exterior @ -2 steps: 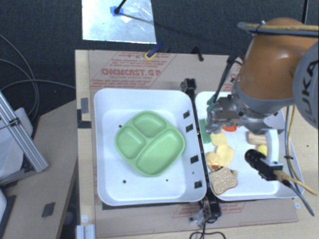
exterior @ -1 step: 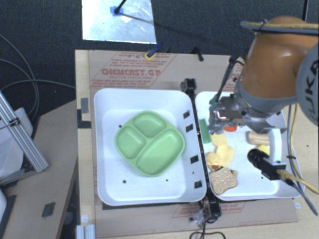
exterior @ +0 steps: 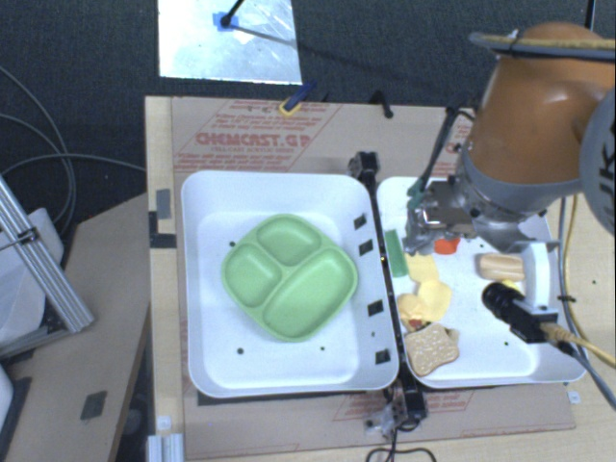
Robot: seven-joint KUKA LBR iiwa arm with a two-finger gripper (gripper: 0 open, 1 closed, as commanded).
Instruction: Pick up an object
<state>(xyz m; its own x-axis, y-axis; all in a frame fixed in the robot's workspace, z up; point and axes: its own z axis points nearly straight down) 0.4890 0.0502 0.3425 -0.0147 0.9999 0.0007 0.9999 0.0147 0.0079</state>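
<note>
Camera view: two shallow white plastic bins. The left bin [exterior: 207, 359] bears one pale green three-compartment plate [exterior: 289, 275]. The right bin [exterior: 481, 364] holds yellow food pieces [exterior: 427, 295], one brown cracker [exterior: 432, 347] and one tan roll [exterior: 500, 266]. Gripper [exterior: 423, 231] above these; finger spacing indiscernible.

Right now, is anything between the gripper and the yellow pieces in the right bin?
Nothing visible. The gripper hangs just above the yellow pieces in the right bin; an orange piece lies beside it, not between.

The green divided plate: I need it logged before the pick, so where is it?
The green divided plate lies in the middle of the left bin, across the divider from the food pieces in the right bin.
</note>
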